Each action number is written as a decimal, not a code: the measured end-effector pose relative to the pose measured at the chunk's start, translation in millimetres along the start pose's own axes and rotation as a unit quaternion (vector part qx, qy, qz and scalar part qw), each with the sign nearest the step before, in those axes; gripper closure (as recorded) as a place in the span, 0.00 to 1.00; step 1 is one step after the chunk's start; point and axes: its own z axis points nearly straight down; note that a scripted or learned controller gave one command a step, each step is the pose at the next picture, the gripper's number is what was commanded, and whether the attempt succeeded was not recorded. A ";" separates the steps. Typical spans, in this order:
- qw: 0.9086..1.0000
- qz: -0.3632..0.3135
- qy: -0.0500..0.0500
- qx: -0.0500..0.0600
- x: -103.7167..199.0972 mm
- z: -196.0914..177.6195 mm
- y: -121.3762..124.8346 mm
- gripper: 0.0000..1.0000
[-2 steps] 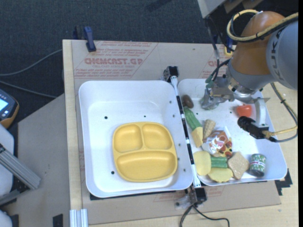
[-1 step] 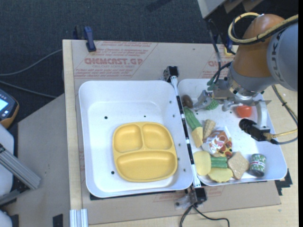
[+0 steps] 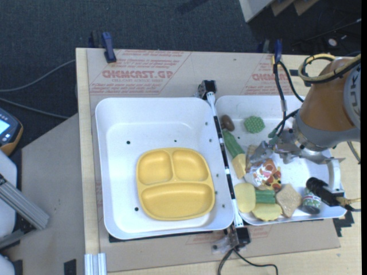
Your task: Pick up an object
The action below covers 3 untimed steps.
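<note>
My gripper [image 3: 259, 152] hangs low inside the right bin [image 3: 289, 103], just above a colourful pizza-like toy [image 3: 267, 175]. Left of it lie a long green vegetable [image 3: 233, 144] and a pale yellow wedge [image 3: 239, 166]. A round green piece [image 3: 253, 124] and a small brown item [image 3: 227, 121] sit at the bin's back. Along the front lie a yellow round fruit [image 3: 245, 196], a green block [image 3: 265, 196], a yellow slice [image 3: 265, 212], a piece of bread [image 3: 288, 199] and a small can [image 3: 311, 203].
The left bin [image 3: 114, 119] holds a yellow divided plate [image 3: 175, 183]. The arm reaches in over the right bin's right side. A blue clamp [image 3: 107, 46] stands at the bench's back left corner.
</note>
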 end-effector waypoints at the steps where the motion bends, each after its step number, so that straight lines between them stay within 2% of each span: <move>1: 1.000 0.000 0.001 -0.007 -22.7 55.3 -19.1 0.00; 3: 1.000 -0.005 -0.002 -0.008 -23.5 53.9 119.2 0.00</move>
